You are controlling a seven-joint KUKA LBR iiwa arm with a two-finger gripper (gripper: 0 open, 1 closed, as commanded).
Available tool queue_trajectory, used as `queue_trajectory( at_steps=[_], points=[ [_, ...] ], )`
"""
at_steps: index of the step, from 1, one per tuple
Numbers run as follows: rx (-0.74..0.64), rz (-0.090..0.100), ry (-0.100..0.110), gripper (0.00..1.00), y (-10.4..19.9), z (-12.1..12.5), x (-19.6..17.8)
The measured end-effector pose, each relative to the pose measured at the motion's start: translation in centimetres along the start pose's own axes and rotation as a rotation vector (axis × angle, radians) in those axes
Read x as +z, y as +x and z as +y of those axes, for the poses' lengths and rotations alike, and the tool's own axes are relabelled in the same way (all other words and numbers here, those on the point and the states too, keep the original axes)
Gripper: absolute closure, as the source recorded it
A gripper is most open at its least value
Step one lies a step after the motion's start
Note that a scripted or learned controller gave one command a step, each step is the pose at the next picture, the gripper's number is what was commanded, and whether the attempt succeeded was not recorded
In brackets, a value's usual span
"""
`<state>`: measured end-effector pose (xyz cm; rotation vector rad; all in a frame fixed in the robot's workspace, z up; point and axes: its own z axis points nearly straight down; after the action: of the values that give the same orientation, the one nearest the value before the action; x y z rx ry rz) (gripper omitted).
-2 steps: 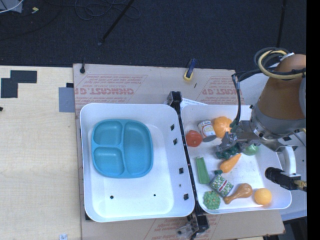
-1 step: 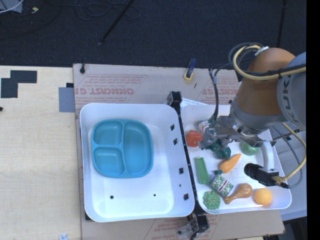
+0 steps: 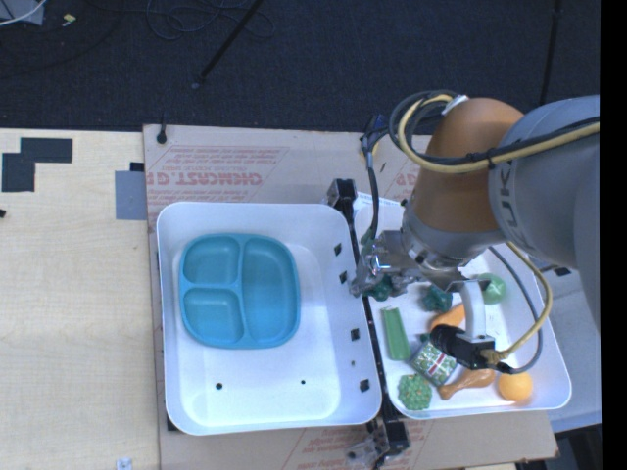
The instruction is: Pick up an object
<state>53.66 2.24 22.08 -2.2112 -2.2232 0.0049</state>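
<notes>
Reach phase, by the look of it — arm (image 3: 519,179) hangs low over the right bin (image 3: 549,385), wrist at the bin's left wall, nothing visibly lifted. Gripper (image 3: 384,280) sits just above the top end of the green stick (image 3: 395,333), w/ dark green bits around it; can't tell whether its fingers are apart or together, since the wrist and cables cover them.

Candidates all lie in the right bin, relative to the green stick: small printed box (image 3: 432,363) just to its right, bumpy green ball (image 3: 414,392) below it, orange ball (image 3: 515,387) well to the right near the bin's corner, tan piece (image 3: 466,384) between box and orange ball.

Left bin (image 3: 196,399) holds a blue divided plate (image 3: 240,291) — not in play.

Next move, I'd judge: settle over one item, prob. the stick as nearest, close squarely, lift straight. Clutter is tight there, so a neighbour could get nudged.
</notes>
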Motion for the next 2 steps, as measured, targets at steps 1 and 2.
queue_trajectory(
  at_steps=[1,2],
  points=[
    [0.001,-0.001,-0.003,1.00,5.1,1.0,0.4],
    [0.001,-0.001,-0.003,1.00,9.7,1.3,-0.5]
  ],
)
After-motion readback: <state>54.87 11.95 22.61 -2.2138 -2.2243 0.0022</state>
